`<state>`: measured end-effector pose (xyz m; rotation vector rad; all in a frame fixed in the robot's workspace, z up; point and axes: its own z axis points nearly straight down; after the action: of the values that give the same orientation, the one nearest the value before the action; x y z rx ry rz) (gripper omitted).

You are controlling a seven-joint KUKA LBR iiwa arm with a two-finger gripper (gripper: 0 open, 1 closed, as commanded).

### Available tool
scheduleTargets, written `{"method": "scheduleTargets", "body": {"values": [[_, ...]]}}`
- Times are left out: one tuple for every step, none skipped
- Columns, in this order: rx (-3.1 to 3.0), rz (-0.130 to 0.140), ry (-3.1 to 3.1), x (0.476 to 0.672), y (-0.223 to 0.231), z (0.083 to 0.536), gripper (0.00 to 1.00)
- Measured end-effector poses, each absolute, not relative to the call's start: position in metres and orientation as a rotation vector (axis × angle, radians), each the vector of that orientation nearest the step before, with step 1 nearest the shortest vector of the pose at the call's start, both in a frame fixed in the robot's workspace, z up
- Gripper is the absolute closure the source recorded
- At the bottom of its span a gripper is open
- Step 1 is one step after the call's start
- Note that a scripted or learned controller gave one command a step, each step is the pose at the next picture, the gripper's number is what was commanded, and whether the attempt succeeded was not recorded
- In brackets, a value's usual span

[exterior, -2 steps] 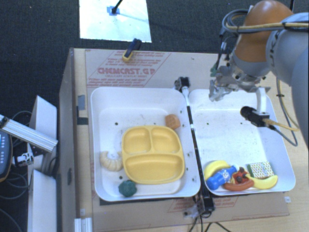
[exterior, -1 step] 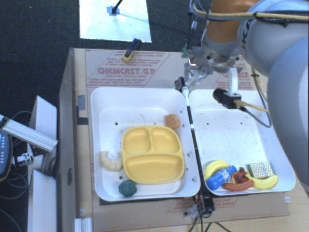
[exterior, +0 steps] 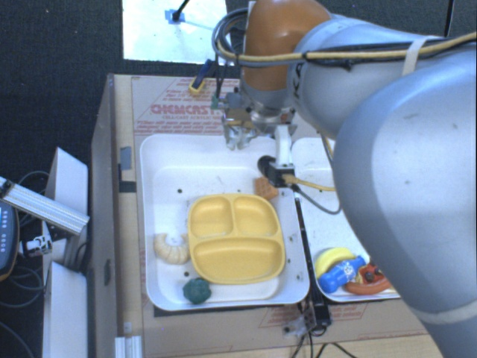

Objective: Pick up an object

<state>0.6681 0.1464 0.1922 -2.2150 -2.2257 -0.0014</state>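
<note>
- At the near edge of the left bin (exterior: 160,200), a small dark green object (exterior: 197,290) is seen lying just beside the near left corner of the yellow divided plate (exterior: 236,237).
- The plate, with three compartments, is laid flat in the middle of that bin; nothing is seen in its compartments.
- To the plate's left, touching or all but touching its rim, a pale cream curled item (exterior: 171,248) is seen on the bin floor.
- Over in the right bin (exterior: 309,155), at its near end, a cluster is made out: a yellow rounded object (exterior: 333,259), a blue item (exterior: 343,272) lying across it, and a red-orange piece (exterior: 367,280) just right of those. Much of this bin is covered by the arm.
- Farther back, a small orange-brown object (exterior: 265,189) is seen at the plate's far right corner, close against the wall between the two bins.
- The gripper (exterior: 242,134) is held above the far edge of the left bin, pointing down, apart from every object in the bin.
- Its state cannot be told: the tips are small and blurred against the bin rim, and nothing is seen held between them.
- The arm (exterior: 387,125) is stretched in from the right, its grey bulk filling the right side, with the orange band (exterior: 279,36) sitting directly above the wrist at the far side.
</note>
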Motion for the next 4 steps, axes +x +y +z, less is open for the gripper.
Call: {"method": "scheduleTargets", "body": {"values": [[-2.215,-0.006,-2.228,0.669,0.226,0.232,1.00],[-2.216,-0.004,-2.228,0.669,0.230,0.262,1.00],[-2.216,-0.003,-2.228,0.669,0.230,0.261,0.00],[-2.221,-0.006,-2.226,0.669,0.172,0.381,0.00]]}}
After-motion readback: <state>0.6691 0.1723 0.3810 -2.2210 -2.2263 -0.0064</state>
